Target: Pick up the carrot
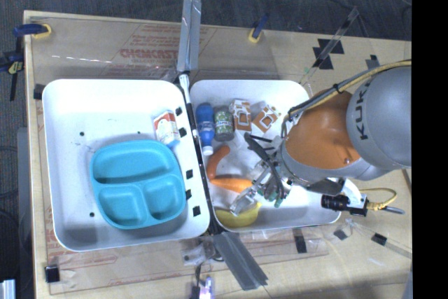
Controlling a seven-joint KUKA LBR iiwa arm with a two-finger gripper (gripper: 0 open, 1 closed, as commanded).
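Observation:
The carrot (229, 183) is an orange tapered piece lying roughly level in the lower left part of the right bin (301, 91). Its right end runs up to my gripper (257, 189), which is low inside that bin, just right of the carrot. The grey and orange wrist (318, 140) hangs over the bin's right half and hides what lies beneath it. A second, curved orange piece (216, 160) lies just above the carrot, near the bin's left wall.
A yellow item (236, 216) sits below the gripper at the bin's front wall. A blue bottle (204, 124), a green can (223, 122) and brown-white packets (253, 117) line the back. The left bin (70, 108) holds a blue divided tray (138, 182) and a small red-white carton (165, 127).

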